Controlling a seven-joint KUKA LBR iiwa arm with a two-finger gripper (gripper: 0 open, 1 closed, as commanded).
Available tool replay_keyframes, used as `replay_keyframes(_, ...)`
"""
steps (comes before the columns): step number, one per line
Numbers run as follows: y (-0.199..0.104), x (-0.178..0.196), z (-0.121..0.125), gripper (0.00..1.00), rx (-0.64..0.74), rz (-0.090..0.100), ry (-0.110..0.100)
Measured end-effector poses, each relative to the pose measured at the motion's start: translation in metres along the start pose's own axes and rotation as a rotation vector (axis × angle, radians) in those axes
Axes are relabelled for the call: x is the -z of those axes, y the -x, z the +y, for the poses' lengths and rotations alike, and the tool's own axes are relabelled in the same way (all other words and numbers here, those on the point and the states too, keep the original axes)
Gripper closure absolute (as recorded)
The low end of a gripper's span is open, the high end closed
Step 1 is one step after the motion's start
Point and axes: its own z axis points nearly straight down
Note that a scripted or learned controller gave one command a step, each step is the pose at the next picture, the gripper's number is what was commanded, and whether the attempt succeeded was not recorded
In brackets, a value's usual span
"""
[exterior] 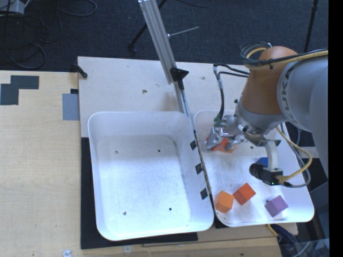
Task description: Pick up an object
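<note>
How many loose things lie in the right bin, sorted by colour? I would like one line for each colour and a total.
Orange: 1, the orange block
Red-orange: 2, the red block and a small red thing at the gripper
Purple: 1, the purple block
Blue: 1, a blue thing partly hidden by the arm
Total: 5

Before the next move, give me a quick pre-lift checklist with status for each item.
1. Gripper down inside the right bin: ok.
2. Red object sits right at the gripper: ok.
3. Object actually held: cannot tell, the wrist hides the contact.
4. Orange cube, red-orange cube and purple cube lie apart from the gripper, near the front rim: ok.
5. Gripper is close to the divider between the bins; clearance for a straight lift: cannot tell.
</note>
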Motion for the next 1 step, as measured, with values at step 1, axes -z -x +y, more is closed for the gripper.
replay_keyframes(1,-0.0954,0.0156,-0.0254,1.0,0.001,0.002,-0.01)
